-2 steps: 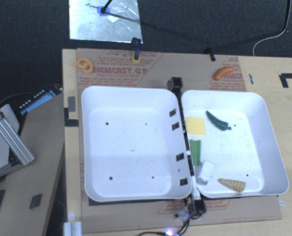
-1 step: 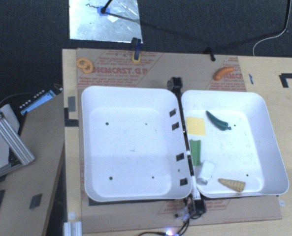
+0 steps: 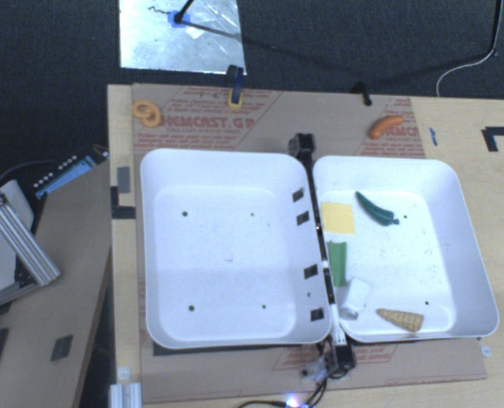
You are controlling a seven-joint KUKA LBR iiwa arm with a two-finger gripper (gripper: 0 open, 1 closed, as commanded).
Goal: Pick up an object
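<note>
**A:** Camera view status? Where are the pick candidates?

**B:** All five sit in the right bin (image 3: 443,257), mostly along its left side. The yellow square (image 3: 336,218) lies flat near the divider. The dark green curved piece (image 3: 376,208) is just to its right and apart from it.

**A:** Lower down?

**B:** The green block (image 3: 337,262) is just below the yellow square, close to the left wall. The white piece (image 3: 354,294) is just below the block, tilted; can't tell if the two touch. The tan cone (image 3: 401,318) lies on its side near the front wall, tip pointing left toward the white piece.

**A:** Left bin (image 3: 226,253)?

**B:** White floor with a few small dark dots.

**A:** Anything outside the bins?

**B:** On the brown board (image 3: 260,117) behind them: an orange sausage-shaped item (image 3: 386,127) behind the right bin, a tan ring (image 3: 147,113) at the far left corner, and a yellow-and-blue clamp (image 3: 234,87) on the back edge. A shiny sheet (image 3: 154,32) lies on the dark floor beyond.

**A:** Claw apart or together?

**B:** Cannot tell.
</note>
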